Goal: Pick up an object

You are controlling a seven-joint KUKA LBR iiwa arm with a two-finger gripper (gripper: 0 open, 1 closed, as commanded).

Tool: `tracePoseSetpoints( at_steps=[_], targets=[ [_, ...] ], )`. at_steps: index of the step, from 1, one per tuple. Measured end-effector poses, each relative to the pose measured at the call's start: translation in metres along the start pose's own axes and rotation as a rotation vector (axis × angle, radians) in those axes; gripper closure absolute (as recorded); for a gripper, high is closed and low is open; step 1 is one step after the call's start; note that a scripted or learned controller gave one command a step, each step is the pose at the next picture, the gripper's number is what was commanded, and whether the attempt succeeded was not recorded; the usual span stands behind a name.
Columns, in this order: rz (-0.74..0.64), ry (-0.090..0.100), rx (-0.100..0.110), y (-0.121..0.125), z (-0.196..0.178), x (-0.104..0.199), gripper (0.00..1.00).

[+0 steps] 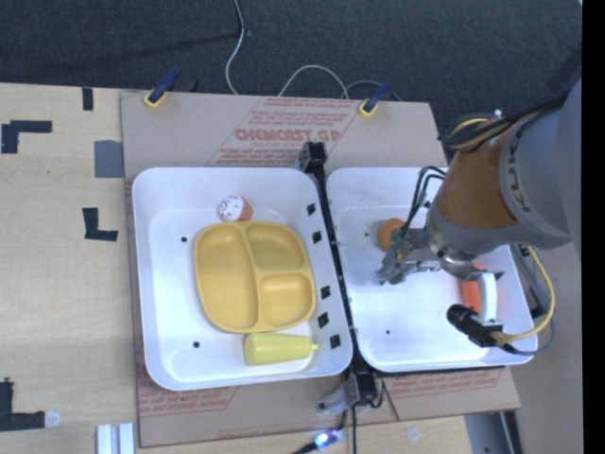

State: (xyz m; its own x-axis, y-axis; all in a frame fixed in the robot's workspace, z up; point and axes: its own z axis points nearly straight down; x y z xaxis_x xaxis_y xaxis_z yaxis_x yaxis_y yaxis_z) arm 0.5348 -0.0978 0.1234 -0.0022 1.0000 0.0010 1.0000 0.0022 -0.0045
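Approaching the orange object (389, 232), you have the claw (395, 265) low in the right bin (416, 353); how far open it is, and whether it has hold of anything, cannot be told. Your target lies just beyond its tip, toward the divider (329, 253). Centre over it before closing.

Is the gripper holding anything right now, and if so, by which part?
Cannot be told. The gripper sits low in the right bin beside an orange object, but no object is visible between its fingers.

a robotics lab: clamped cardboard (284, 135) under two white bins (151, 253), tape-marked bench (57, 253), loose cables (236, 45).
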Motion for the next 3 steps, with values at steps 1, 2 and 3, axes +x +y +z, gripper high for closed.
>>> tracePoseSetpoints(
  at_steps=[1, 2, 3],
  targets=[
    [0.001, -0.002, -0.009, 0.002, -0.063, -0.002, 1.00],
    [0.001, -0.002, -0.008, 0.003, -0.106, -0.002, 1.00],
    [-0.005, 0.001, -0.003, 0.005, -0.098, 0.060, 1.00]
  ],
)
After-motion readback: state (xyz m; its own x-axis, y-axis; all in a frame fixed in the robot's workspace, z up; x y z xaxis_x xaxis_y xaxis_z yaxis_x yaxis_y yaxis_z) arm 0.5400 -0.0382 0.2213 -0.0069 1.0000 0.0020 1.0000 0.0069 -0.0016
